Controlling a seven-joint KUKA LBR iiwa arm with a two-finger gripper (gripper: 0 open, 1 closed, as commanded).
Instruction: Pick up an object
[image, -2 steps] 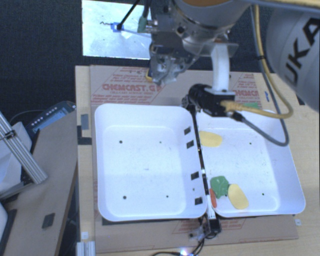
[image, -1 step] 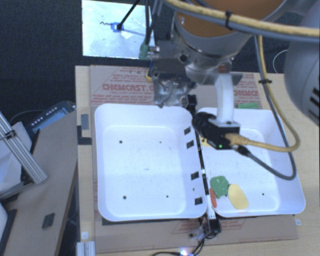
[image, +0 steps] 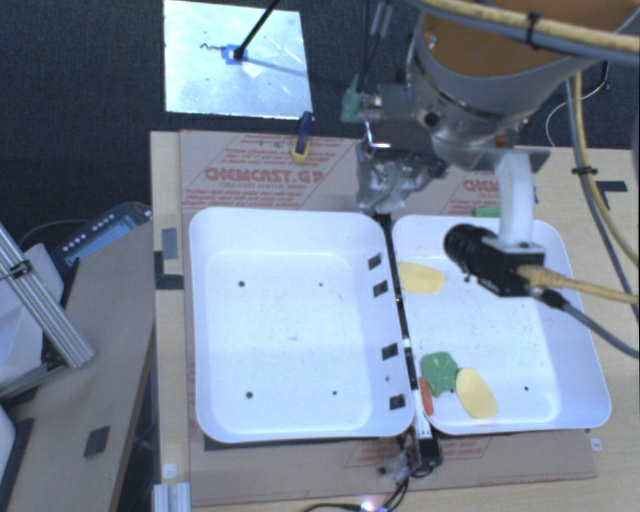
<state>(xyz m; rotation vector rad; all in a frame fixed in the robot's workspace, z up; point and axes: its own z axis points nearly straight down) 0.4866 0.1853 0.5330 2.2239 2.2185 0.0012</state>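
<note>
Three small things lie in the right bin (image: 580, 395), any of which could serve the task: a yellow piece (image: 421, 278), a green piece (image: 439, 368) and a yellow oval (image: 476, 392), with a thin red sliver (image: 427, 398) touching the green one. The tool (image: 385, 190) hangs at the far edge of the bins, above the seam between them, and whether it stands wide or narrow I cannot tell, since the wrist hides its tips; nothing shows in it. From the tool the yellow piece is the nearest, lying toward the camera and slightly to the arm's side, just inside the right bin, its long axis running roughly across the bin. The green piece and the oval lie well farther toward the camera, near the bin's front wall, the oval slanting along the bin. The left bin (image: 220, 300) lies to the other side of the tool. My judgement: the coming move turns on dropping toward the yellow piece.
</note>
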